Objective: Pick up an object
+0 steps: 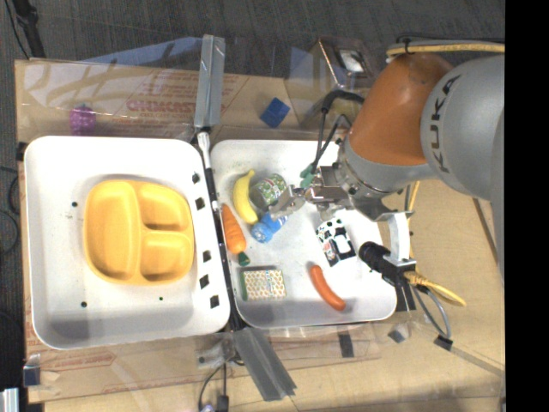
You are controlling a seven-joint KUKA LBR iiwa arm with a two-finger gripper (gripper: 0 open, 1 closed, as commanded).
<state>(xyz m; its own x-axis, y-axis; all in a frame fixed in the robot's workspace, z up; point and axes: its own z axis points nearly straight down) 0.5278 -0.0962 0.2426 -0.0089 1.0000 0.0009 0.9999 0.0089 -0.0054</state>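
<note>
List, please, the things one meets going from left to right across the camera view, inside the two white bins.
Yellow divided plate → carrot → banana → patterned card → sausage → black and white packet.

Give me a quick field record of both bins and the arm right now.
left bin: shallow white bin holding a yellow divided plastic tray
right bin: shallow white bin with a yellow banana, green round can, blue bottle, orange carrot, patterned flat sponge, orange-red sausage, black-and-white card
gripper: two-finger gripper over the right bin, beside the can
outside bins: blue block, purple piece
</note>
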